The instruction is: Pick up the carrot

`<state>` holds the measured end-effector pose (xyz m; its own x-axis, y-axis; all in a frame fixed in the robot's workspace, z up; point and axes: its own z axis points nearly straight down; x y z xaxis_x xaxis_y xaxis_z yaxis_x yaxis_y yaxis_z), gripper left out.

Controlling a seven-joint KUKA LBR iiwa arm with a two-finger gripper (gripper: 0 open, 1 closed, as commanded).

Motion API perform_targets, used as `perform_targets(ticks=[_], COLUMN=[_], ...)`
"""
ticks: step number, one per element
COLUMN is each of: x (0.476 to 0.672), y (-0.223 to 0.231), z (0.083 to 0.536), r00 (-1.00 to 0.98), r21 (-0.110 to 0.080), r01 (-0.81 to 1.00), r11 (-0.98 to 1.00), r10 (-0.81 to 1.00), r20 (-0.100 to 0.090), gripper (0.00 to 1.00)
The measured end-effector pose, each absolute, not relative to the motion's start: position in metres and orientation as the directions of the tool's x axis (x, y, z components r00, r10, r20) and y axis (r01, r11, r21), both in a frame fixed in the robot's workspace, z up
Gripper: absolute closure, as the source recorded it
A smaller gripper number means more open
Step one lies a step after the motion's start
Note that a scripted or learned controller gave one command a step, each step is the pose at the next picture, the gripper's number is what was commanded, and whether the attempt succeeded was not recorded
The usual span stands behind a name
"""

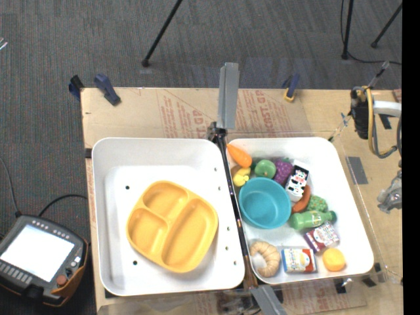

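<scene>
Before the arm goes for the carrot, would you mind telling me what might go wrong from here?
1. The carrot lies in the right bin's top-left corner, against the wall and divider, so there is probably little room around it.
2. A small yellow toy and the green apple sit close by and could be nudged or grabbed instead.
3. The blue bowl stands just below and might get bumped.

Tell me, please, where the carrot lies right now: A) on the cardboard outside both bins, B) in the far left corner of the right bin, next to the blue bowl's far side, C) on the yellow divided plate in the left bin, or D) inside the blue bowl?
B: the carrot lies in the right bin, at its far left corner, just beyond the blue bowl.
</scene>
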<state>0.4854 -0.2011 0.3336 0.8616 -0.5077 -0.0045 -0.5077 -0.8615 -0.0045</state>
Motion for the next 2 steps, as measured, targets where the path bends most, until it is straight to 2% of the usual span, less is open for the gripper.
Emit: perform_targets(ticks=[1,2], x=[0.4867,0.4894], y=[-0.2087,-0.2024], z=[0.3437,0.3523], r00=[0.939,0.942], r21=[-0.006,-0.014], r01=[-0.345,-0.335], r11=[-0.939,-0.942], r10=[-0.345,-0.335], r20=[-0.004,-0.008], gripper=[1.0,1.0])
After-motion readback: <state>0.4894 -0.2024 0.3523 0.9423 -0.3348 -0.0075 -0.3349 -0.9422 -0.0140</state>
